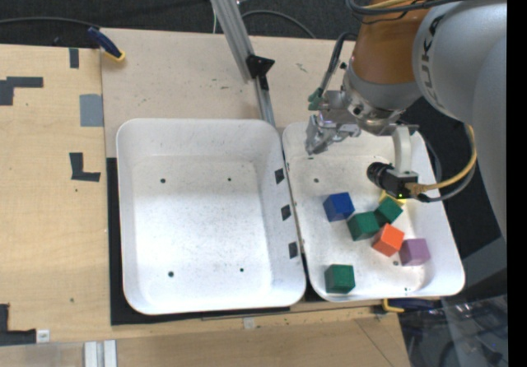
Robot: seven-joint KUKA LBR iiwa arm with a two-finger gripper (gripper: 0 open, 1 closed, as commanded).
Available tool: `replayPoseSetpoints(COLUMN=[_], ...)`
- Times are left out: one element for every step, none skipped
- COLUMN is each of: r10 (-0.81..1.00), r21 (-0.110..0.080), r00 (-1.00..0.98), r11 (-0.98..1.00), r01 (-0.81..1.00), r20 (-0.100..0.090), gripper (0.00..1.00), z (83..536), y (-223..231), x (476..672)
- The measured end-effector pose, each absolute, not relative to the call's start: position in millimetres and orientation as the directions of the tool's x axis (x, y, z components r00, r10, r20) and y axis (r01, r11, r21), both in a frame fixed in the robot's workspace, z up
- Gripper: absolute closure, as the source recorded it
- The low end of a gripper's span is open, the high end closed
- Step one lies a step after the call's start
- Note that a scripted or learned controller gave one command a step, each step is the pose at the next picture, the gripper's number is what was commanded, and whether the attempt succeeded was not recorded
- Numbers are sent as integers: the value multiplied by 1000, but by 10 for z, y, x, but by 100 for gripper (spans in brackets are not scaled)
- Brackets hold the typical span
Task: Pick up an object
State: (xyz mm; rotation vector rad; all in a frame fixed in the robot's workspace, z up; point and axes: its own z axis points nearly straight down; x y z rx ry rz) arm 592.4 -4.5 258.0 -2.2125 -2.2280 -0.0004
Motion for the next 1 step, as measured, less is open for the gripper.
replayPoseSetpoints(r10=[1000], r21=[-2], r00=[-7], r11=[7], r01=[1000], r20=[1], gripper=[100], z=[2523], y=[505], x=[5867])
